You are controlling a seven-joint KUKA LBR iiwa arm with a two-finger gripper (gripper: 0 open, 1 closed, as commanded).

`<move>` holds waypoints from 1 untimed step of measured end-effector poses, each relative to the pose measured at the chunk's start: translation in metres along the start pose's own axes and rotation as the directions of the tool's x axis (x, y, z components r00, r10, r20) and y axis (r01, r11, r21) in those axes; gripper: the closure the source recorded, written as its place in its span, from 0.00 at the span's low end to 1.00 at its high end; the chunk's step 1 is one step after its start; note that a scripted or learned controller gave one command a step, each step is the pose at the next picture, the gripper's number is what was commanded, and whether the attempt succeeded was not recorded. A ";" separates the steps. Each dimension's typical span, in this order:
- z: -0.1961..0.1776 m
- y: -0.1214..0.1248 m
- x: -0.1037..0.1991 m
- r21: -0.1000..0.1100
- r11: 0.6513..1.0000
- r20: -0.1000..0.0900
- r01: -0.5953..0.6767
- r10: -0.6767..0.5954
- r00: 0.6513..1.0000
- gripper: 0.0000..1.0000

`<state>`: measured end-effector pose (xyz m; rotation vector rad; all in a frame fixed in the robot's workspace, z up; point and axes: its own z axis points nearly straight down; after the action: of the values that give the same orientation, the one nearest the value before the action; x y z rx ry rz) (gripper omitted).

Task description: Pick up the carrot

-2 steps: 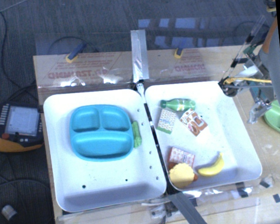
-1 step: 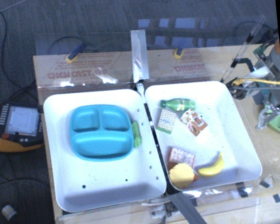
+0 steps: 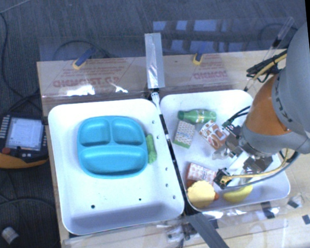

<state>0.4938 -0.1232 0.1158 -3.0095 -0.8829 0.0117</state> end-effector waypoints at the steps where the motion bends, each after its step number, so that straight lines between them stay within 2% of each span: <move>1: -0.065 0.096 0.002 -0.006 0.982 -0.002 -0.189 0.189 0.982 0.00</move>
<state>0.5478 -0.2028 0.1797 -3.0857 -0.5943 0.0080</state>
